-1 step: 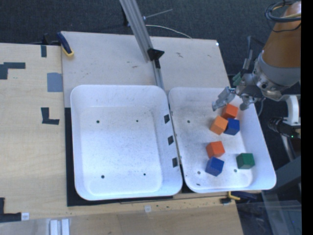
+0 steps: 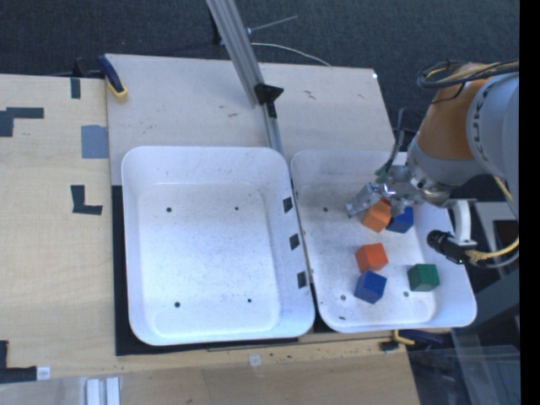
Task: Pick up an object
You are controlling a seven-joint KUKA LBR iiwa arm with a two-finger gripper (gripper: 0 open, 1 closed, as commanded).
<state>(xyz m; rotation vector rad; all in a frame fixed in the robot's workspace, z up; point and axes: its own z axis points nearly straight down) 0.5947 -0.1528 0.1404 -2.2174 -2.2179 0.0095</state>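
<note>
My gripper (image 2: 371, 199) hangs low over the upper middle of the right bin (image 2: 337, 175). Directly below and touching it in this view sits an orange block (image 2: 377, 218), with a blue block (image 2: 402, 220) pressed against its right side. Whether the orange block is gripped is hidden by the wrist. Farther toward the front lie another orange block (image 2: 371, 256), a second blue block (image 2: 369, 287) and a green block (image 2: 423, 277), all resting on the bin floor.
The left bin (image 2: 139, 226) stands beside the right one, their rims meeting in the middle. A slanted metal rail (image 2: 240, 45) crosses the bench behind the bins. Cables (image 2: 472, 256) trail at the right bin's right edge.
</note>
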